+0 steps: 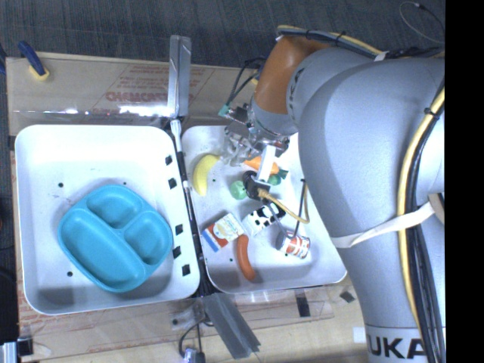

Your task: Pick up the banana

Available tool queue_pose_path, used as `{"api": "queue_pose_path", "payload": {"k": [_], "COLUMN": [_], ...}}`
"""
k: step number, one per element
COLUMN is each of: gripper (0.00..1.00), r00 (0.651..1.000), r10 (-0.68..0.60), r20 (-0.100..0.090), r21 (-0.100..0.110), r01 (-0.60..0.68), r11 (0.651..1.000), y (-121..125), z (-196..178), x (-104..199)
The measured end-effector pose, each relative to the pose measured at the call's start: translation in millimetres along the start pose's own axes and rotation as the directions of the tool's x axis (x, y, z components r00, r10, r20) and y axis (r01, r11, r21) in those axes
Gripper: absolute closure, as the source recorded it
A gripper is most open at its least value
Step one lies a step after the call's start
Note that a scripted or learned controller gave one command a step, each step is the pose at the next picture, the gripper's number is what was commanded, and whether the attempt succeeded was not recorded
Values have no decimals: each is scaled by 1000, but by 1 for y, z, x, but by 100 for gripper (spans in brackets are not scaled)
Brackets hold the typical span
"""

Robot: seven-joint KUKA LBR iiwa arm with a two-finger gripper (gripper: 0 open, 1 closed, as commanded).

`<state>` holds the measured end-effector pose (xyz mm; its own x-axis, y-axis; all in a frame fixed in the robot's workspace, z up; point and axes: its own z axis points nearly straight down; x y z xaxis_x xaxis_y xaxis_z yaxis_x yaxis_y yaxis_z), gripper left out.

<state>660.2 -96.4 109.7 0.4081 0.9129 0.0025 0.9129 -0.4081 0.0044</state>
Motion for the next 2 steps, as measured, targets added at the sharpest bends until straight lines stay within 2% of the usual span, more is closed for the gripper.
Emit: {"api": "queue_pose_path", "payload": {"k": [1,2], "gripper": [100,0], "r00": [991,991], "r10": [133,133], "r20": [5,5], "r21": [10,11], "r01": [-133,-133], "r11": [991,991], "y": [-23,-23], "z": [-42,-42], "x": [-46,-46]}}
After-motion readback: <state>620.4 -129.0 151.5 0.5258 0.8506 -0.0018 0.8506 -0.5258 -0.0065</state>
